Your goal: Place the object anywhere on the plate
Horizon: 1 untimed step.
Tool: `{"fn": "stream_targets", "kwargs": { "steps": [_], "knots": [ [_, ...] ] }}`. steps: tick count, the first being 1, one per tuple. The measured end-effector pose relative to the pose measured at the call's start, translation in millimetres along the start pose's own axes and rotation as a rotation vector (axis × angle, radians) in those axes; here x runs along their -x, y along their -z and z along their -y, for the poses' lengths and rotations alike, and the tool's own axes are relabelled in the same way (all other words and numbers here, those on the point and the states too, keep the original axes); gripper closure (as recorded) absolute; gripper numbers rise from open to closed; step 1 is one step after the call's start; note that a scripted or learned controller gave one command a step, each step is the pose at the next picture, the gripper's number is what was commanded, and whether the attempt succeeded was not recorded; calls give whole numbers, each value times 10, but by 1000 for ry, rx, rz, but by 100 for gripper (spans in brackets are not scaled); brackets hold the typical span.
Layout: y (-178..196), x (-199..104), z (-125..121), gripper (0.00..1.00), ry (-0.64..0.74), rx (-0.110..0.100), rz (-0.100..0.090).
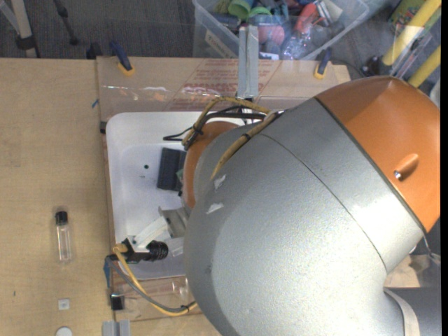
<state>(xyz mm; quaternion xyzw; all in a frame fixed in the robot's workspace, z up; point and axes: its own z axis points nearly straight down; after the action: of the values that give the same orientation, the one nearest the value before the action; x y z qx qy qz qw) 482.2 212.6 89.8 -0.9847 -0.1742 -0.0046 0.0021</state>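
A dark, flat rectangular block (170, 169) lies on the floor of the white bin (129, 194), in the bin's middle part, and nothing grips it. At the block's far side sits the orange-brown curved edge of the plate (208, 130), deeper in the bin. Most of the plate is covered by the arm, so it cannot be told whether block and plate touch. The block is not on the plate's visible part. A tiny dark speck (145, 166) marks the bin floor on the block's other side.

The grey arm (294, 236) hangs over the bin's inner half and hides it, its orange band (392, 131) further out from the bin. Whether the jaws are spread or pressed together cannot be told, since the arm's bulk covers them.

Outside the bin, on the wooden table (42, 138), a small clear vial with a black cap (63, 235) lies well apart from the bin's outer wall. A blue clamp (124, 62) sits just past the bin's far corner, and an upright metal post (248, 61) stands behind the bin's far wall. Beyond that, off the table, a clear tub (210, 12) holds a heap of colourful toys.
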Motion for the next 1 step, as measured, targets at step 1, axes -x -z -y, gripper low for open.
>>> {"fn": "stream_targets", "kwargs": {
  "steps": [1],
  "knots": [
    [280,-666,-108,100,577,-1,13]
  ]
}}
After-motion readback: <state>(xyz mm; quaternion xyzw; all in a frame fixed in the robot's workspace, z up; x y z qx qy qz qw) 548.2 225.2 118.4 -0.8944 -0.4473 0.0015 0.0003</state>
